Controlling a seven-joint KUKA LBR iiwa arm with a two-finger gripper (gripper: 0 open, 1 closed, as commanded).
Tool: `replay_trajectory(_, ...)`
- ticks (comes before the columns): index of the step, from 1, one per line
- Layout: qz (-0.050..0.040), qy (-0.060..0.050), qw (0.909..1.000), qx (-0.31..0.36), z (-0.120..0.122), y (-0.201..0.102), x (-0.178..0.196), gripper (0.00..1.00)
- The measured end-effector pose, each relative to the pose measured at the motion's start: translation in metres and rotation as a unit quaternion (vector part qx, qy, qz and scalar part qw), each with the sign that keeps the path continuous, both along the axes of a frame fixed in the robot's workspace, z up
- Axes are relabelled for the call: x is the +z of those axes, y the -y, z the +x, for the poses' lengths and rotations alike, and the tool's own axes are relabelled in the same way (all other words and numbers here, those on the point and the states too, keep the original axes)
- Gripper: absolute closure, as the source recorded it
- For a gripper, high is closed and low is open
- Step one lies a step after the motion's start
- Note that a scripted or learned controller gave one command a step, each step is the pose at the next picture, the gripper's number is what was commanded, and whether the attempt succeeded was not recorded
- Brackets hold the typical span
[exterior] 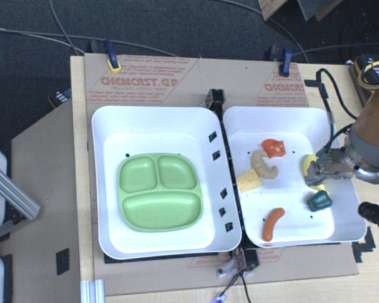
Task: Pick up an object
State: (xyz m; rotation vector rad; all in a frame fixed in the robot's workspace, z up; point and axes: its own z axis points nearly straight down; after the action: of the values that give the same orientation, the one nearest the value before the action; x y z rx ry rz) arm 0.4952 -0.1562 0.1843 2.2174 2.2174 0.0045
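The gripper [318, 171] is low at the right bin's right side, reaching for a pick.

The arm [371, 137] enters over the worktop's right edge, wrist bent down into the right bin [284, 113], its tip beside a yellow piece [309, 164] and just above a dark green object [319, 201]; whether the jaws are released or clenched cannot be told, and nothing is visibly between them. The step looks like the approach to a grasp. Next it likely needs to settle squarely over one item, close and lift. A green divided tray [159, 191] lies in the left bin [107, 169].
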Motion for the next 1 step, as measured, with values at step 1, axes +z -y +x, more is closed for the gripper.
replay_trajectory(1, 0.0001, 0.000, 1.0000, 0.001, 0.0015, 0.0003, 0.0463, 1.00)
